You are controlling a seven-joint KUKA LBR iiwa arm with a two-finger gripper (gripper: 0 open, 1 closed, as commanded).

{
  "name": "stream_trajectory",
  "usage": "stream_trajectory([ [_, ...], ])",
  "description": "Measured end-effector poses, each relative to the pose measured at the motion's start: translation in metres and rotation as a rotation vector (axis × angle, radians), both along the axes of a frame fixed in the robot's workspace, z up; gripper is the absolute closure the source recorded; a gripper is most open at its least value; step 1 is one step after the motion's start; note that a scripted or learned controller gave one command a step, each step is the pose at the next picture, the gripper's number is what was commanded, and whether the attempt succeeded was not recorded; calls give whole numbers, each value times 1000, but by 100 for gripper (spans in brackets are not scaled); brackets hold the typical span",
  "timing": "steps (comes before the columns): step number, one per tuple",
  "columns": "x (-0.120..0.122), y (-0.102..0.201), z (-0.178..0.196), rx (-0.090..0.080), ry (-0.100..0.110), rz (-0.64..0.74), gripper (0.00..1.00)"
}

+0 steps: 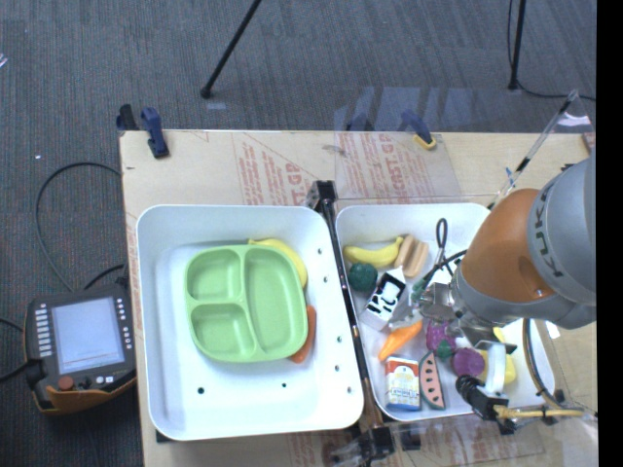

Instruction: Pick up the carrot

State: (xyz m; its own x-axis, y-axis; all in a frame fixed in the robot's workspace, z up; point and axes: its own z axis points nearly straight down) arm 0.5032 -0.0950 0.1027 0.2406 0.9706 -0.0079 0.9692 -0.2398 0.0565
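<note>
Looming over the right bin (355, 261), the arm's orange band (501, 251) hid the gripper (438, 305), so I could not tell its grip. Just below-left of the gripper lay the carrot (400, 341), beside a carton (401, 382).

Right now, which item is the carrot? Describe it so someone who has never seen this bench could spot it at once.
Start at the right white bin, the one the grey and orange arm reaches into. Near its middle, just below the black and white carton and above the small snack box, lies the carrot. It is the only slim, tapered orange piece there, lying at a slant.
</note>
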Motion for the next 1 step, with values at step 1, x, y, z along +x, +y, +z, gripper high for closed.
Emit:
stream_trajectory([
  [1,1,0,11,9,3,-11,100],
])
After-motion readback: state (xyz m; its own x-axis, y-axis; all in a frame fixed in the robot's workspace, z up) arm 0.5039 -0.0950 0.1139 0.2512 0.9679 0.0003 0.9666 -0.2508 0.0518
